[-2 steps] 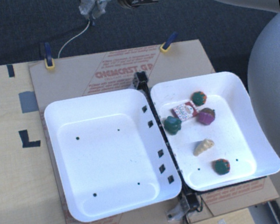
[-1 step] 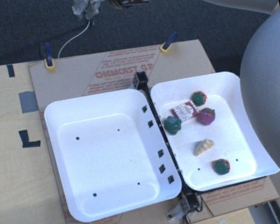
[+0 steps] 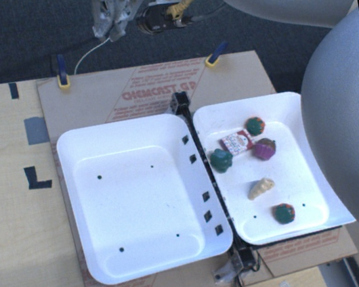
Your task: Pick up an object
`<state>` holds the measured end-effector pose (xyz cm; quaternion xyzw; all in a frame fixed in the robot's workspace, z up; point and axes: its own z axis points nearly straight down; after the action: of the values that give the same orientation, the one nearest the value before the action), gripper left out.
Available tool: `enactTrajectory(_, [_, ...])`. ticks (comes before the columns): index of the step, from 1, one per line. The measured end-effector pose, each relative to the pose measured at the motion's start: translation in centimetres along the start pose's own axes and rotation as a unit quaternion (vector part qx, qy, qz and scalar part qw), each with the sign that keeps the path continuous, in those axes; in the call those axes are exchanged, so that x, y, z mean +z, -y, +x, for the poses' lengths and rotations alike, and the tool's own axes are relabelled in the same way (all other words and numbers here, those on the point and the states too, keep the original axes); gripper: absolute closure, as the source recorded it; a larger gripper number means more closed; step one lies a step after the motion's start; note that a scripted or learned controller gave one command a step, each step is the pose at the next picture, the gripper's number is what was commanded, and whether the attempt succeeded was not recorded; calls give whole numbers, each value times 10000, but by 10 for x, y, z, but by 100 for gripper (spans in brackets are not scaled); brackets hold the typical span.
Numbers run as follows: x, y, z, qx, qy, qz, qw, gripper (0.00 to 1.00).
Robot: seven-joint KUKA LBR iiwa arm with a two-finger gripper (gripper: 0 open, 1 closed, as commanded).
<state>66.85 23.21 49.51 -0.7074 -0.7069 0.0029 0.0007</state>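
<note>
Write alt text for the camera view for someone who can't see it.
Two shallow white bins sit side by side on a bench; the right bin holds a red-and-white packet, a teal ball, a purple piece, a beige piece and two small green-and-red items. The grey arm looms along the right edge.

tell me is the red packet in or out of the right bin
In. The red packet lies flat inside the right bin.
</note>
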Motion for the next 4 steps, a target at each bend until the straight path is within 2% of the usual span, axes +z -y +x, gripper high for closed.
enactTrajectory(1, [-41,1,1,-14,-18,-33,10000,100])
enactTrajectory(2, [-2,0,0,-1,1,-3,10000,100])
enactTrajectory(3, [-41,1,1,-14,-16,-32,10000,100])
enactTrajectory(4, [-8,0,0,-2,1,-7,10000,100])
